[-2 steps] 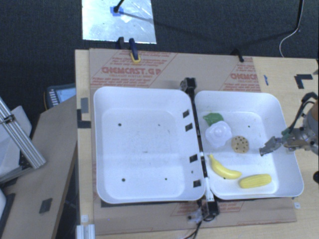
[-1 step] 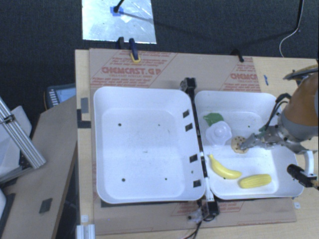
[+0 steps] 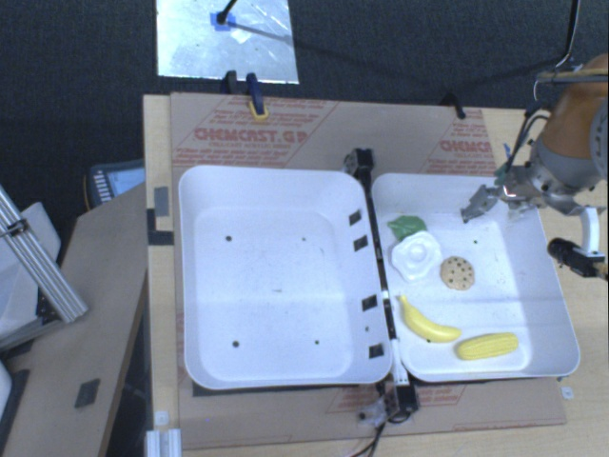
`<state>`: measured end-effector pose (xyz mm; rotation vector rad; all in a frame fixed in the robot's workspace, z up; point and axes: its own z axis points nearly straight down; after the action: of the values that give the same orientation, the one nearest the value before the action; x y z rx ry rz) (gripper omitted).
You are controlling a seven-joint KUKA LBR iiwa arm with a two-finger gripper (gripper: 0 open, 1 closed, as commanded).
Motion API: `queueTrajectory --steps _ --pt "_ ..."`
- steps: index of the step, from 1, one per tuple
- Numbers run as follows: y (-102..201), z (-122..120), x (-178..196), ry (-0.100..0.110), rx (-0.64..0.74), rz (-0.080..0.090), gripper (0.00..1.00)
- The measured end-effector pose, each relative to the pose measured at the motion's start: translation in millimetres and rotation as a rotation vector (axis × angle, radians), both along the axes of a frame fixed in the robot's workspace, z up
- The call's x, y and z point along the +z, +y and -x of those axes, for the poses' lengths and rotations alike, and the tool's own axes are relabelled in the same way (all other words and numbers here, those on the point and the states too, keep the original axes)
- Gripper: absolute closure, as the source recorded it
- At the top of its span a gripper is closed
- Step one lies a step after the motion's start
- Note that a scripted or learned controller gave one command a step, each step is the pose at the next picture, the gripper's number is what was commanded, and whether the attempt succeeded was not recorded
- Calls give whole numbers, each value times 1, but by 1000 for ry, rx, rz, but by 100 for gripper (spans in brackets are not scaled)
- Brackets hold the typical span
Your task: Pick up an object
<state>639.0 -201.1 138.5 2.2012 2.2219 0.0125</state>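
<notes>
White right bin point(image 3: 547, 298) held everything; my end effector point(image 3: 485, 203) hovered at its far edge, can't tell its state. I figured I should centre over the cookie point(image 3: 458, 273), then drop straight.

Bright even overhead light, both my white bins point(image 3: 276, 184) near blown out, glare on foil sheet point(image 3: 226, 27), soft shadows by bin walls, slight overall softness, dark surround

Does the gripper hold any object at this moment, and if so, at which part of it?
Nothing is held. The gripper is over the right bin, apart from the cookie and the banana.
</notes>
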Motion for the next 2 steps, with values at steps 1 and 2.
queueTrajectory --steps 1,2 --pt "-1 4 8 7 0 -1 100" --pt "63 -6 199 -7 2 -2 100"
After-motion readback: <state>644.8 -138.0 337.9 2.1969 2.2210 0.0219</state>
